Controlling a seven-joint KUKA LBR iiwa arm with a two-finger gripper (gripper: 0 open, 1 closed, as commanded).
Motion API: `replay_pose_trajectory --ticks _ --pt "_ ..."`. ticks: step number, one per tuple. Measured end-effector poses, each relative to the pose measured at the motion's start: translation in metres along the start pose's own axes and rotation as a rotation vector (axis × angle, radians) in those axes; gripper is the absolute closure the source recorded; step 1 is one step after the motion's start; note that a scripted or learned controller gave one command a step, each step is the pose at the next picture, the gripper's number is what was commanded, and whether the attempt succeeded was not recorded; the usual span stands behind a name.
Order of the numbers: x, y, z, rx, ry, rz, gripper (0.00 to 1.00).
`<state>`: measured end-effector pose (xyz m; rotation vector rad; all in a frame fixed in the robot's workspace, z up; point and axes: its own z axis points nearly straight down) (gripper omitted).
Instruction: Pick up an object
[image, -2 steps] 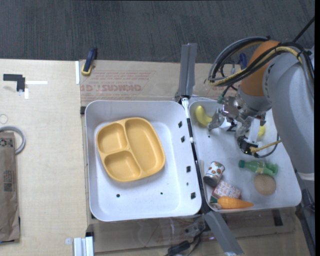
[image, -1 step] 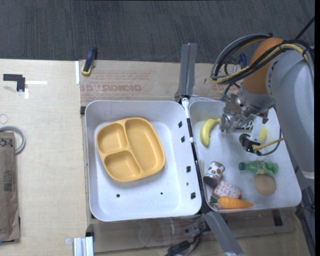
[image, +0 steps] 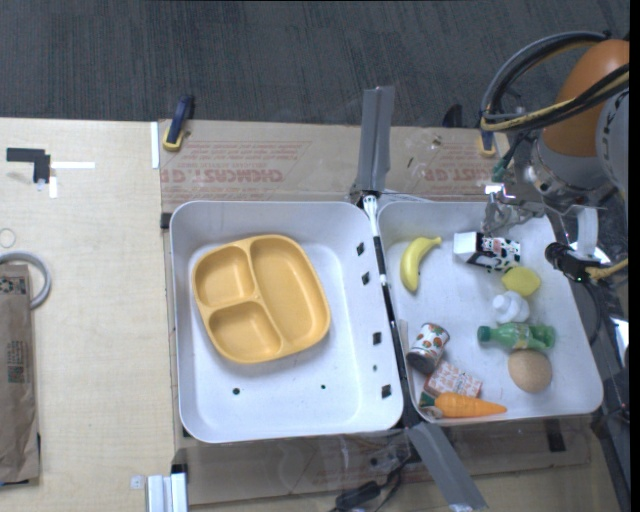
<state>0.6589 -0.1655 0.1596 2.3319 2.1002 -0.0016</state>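
End effector (image: 497, 212) is hanging over the far edge of the right bin (image: 572, 400), just beside a little black-and-white cow toy (image: 495, 252). Honestly can't tell how its grip is set, it's a dark metal tangle mixed up with cables, and the arm is cut off at the right.

Right bin is smooth white plastic and holds a curved yellow banana (image: 417, 260), a small printed can (image: 428, 346) tipped on its side, a glossy orange carrot (image: 468, 406), a flat red-and-white packet (image: 455, 381) partly under the carrot, a green bottle (image: 517, 335) lying down, a round tan egg-ish ball (image: 529, 371), and a pale yellow lump (image: 521, 282).

Left bin (image: 200, 400) has a matte mustard three-compartment plate (image: 261, 297) with rounded corners. Worktop (image: 80, 320) is pale wood.
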Motion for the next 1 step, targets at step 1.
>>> replay_pose_trajectory --ticks 1 --pt "-0.012 -0.0286 -0.0472 0.002 0.001 0.073 1.0"
